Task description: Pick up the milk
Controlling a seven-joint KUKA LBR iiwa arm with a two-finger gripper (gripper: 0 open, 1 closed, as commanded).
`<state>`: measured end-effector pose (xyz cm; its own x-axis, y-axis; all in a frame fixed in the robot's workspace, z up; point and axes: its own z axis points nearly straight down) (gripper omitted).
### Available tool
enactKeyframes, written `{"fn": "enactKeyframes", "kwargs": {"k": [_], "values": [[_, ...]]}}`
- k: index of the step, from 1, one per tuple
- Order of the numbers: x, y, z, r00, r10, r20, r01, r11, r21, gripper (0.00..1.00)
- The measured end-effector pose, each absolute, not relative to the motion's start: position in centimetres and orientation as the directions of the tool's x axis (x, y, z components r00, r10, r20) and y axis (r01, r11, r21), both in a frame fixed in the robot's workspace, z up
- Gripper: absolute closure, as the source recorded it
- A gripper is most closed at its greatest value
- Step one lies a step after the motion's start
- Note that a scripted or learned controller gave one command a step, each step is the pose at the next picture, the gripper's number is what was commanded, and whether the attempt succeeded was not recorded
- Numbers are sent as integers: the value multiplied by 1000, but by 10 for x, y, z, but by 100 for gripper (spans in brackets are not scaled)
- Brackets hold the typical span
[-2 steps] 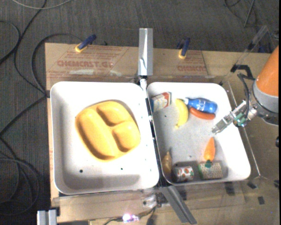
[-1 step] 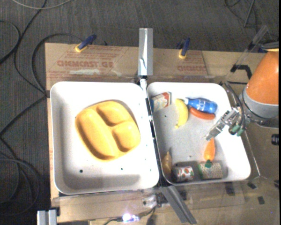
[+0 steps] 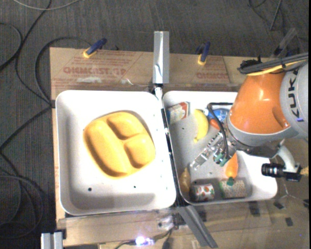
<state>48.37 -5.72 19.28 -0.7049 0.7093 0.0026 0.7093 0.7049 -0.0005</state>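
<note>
Yellow divided plate (image 3: 120, 143) lies in the left bin (image 3: 67, 191). Just right of the dividing wall, the milk carton (image 3: 178, 111) sits at the far-left corner of the right bin (image 3: 259, 193), beside a banana (image 3: 200, 124). Nearer lie a can (image 3: 202, 192) and carrot (image 3: 231, 166). The claw (image 3: 210, 150) hangs mid-bin; whether it is apart or together cannot be told.

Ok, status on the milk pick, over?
Gripper down in right bin, fingers unclear. Milk carton in far-left corner, not held. Banana beside it; cans near front wall.
</note>
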Motion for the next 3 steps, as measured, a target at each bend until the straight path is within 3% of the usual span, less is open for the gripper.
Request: {"fn": "enactKeyframes", "kwargs": {"k": [1, 2, 3], "values": [[484, -57, 193, -705, 709, 2, 709, 705, 0, 0], [483, -114, 143, -708, 706, 1, 706, 708, -2, 0], [550, -94, 196, -673, 740, -1, 740, 673, 0, 0]]}}
